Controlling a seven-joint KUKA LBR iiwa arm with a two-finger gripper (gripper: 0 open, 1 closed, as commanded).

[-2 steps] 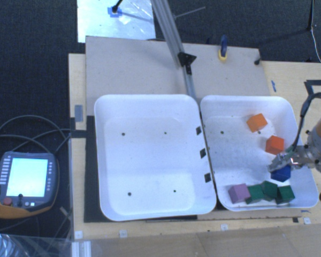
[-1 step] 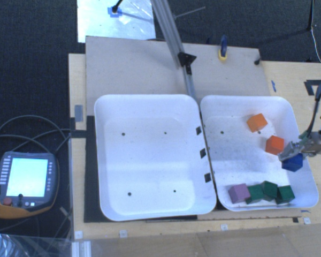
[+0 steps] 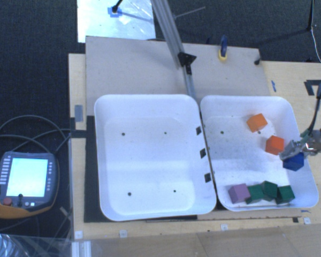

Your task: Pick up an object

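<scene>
Blue block (image 3: 293,162) at the right bin's (image 3: 219,111) right rim, right under the gripper (image 3: 295,150), seemingly pinched between its fingers, though too small to confirm. Largest to smallest: surface (image 3: 150,63), empty left bin (image 3: 150,103), right bin. Inside: two orange blocks (image 3: 257,122) upper middle, three green blocks (image 3: 268,190) and a purple block (image 3: 238,193) along the front edge. Judging progress: grasp probably made, lift barely begun; clearing the rim remains.

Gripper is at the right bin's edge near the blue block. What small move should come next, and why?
Probably a short straight lift. The gripper sits right at the blue block by the right bin's right wall, and the orange block lies close alongside, so moving sideways might knock it.
</scene>
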